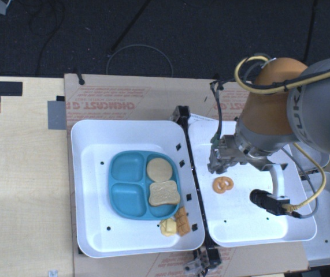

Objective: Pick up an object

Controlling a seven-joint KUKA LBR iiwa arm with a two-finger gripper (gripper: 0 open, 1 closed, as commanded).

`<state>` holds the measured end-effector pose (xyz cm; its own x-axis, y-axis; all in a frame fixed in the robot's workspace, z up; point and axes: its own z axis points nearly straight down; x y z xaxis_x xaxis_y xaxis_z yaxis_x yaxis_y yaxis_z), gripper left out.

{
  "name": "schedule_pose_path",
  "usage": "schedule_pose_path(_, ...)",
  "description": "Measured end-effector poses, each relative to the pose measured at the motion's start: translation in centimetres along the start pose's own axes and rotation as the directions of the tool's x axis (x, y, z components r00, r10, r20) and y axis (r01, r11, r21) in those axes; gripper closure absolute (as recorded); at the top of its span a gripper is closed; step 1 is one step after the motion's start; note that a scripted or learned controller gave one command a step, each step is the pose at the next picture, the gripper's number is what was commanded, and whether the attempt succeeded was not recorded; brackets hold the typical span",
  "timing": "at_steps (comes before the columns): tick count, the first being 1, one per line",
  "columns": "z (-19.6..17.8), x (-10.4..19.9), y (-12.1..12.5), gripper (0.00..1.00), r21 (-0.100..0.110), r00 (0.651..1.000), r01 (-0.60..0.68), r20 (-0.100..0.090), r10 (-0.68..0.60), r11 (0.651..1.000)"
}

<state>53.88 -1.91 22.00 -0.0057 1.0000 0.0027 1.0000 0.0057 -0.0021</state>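
Note:
A small pretzel (pixel 223 184) lies on the floor of the right bin (pixel 251 232). My gripper (pixel 218 164) hangs just above and slightly left of the pretzel, near the bin's left wall, with the grey arm and its orange band (pixel 274 94) rising behind it to the right. In the left bin (pixel 89 154) sits a blue divided plate (pixel 131 189) holding a round cookie (pixel 159 169) and a slice of bread (pixel 164 194). A yellow piece (pixel 168 227) and a brown waffle-like piece (pixel 182 221) rest just off the plate's lower right edge.
A black cable fitting (pixel 269 202) with a yellow hose lies over the right bin's right half. A black divider clamp (pixel 188 172) runs between the bins. Cardboard (pixel 130 97) lies beneath both bins.

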Motion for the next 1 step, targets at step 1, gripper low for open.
schedule_pose_path(1, -0.56, 5.06, 0.12, 1.00, 0.001, 1.000, -0.001, 0.001, 0.001, 1.000)
